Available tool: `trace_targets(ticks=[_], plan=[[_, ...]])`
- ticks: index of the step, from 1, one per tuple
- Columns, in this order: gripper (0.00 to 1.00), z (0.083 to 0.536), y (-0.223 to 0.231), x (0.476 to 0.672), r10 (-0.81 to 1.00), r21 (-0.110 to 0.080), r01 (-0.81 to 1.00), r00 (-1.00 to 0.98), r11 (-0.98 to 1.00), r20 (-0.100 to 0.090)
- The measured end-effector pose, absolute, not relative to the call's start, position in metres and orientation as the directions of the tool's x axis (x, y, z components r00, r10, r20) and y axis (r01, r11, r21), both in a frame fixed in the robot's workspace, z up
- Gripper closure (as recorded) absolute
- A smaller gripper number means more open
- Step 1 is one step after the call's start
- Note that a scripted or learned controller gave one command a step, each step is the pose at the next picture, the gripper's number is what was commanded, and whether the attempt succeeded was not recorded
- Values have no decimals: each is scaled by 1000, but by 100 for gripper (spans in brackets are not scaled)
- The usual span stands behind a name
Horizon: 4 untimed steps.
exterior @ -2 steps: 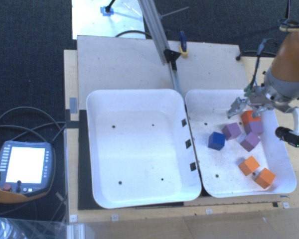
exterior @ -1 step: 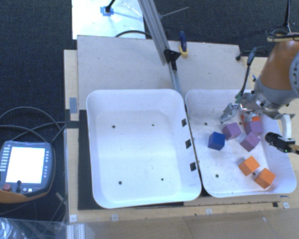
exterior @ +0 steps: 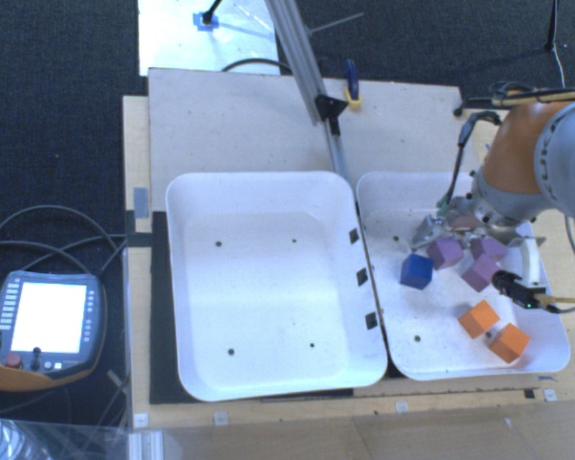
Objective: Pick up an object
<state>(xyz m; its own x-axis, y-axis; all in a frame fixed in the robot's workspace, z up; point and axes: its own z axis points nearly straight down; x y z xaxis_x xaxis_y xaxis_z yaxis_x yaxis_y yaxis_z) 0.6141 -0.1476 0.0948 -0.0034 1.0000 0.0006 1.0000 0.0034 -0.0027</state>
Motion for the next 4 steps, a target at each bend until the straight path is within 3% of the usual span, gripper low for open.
trace_targets(ticks=[1,4], plan=[[100,109,-148,616,1000,4,1000,-5,5,-1],[100,262,-133,631,1000,7,1000,-6,6,-1]])
